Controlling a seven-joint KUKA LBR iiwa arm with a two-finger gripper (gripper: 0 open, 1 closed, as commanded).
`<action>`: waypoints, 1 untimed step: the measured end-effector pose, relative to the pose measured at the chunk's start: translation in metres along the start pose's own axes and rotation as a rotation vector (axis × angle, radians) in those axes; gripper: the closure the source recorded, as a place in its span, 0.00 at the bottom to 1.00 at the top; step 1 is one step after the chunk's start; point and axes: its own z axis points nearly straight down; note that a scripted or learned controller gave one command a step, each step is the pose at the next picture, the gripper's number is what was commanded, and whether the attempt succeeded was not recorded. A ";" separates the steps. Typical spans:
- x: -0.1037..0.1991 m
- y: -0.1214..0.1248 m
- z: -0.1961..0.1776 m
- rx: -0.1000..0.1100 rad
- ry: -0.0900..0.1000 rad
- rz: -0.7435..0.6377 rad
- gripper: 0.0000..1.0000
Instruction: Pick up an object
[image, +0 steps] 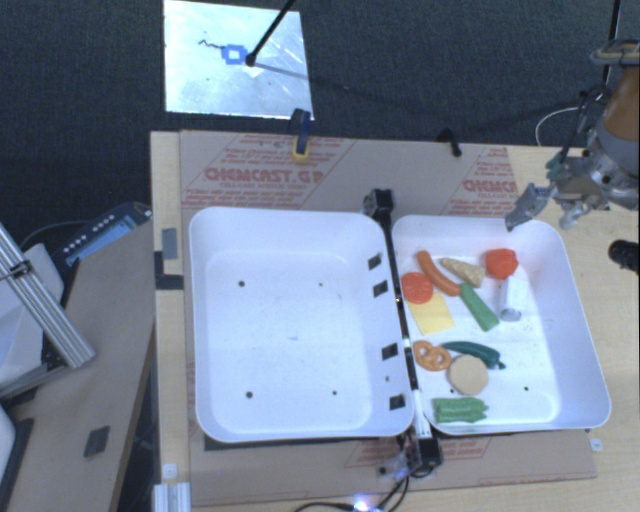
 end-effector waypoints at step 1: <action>0.088 -0.064 0.092 0.014 0.007 -0.007 0.00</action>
